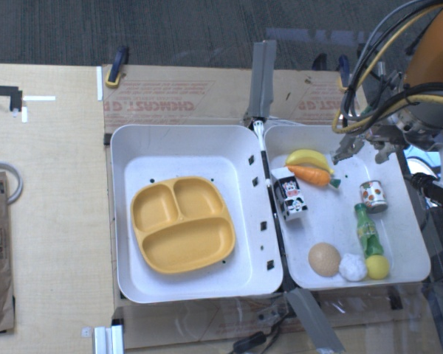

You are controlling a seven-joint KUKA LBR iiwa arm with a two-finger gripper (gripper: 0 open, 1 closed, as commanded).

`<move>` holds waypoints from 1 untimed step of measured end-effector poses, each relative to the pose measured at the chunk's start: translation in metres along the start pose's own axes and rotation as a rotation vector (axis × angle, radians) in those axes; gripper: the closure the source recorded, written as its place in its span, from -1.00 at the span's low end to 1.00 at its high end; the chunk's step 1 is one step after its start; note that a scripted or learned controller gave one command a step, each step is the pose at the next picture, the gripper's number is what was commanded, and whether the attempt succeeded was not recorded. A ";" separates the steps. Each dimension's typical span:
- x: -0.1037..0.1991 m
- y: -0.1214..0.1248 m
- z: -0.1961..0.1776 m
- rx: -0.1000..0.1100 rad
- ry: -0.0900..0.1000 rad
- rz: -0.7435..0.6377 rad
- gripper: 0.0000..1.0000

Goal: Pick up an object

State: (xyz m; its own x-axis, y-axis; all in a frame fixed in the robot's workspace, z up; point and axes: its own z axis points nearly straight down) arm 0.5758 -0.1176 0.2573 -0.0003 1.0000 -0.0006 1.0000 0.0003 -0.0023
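White plastic walls frame two shallow bins on the bench. The left bin (125, 220) holds a yellow three-compartment plastic plate (182, 223) near its centre. The right bin (417, 260) carries every candidate for the pick: a yellow toy banana (308, 157) touching an orange toy carrot (310, 174) at about 11 o'clock in the bin, a small black-and-white carton (291, 197) at 9 o'clock near the dividing wall, a small printed tin can (372, 195) at about 2 o'clock, a green plastic bottle (366, 231) just below it, and at 6 o'clock a tan egg-shaped object (324, 259), a white ball (352, 268) and a yellow ball (378, 267) in a row.

The grey two-finger gripper (362, 147) hovers at the bin's 1 o'clock rim, between banana and can, with nothing visible between its tips. Whether it is spread or closed I cannot tell, since cables and wrist hardware blur it.

Nothing appears lifted yet. The risks, as I judge them: a descent here could land in the bare gap and close on air; the banana and carrot touch, so one could drag the other; the can or balls may roll from a glancing contact; and the nearby wall could catch a finger.
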 end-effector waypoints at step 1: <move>-0.001 0.027 0.132 0.000 -0.001 0.117 -1.00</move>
State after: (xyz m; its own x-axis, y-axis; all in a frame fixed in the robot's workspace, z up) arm 0.6020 -0.1183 0.1253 0.1167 0.9932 -0.0017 0.9932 -0.1167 -0.0026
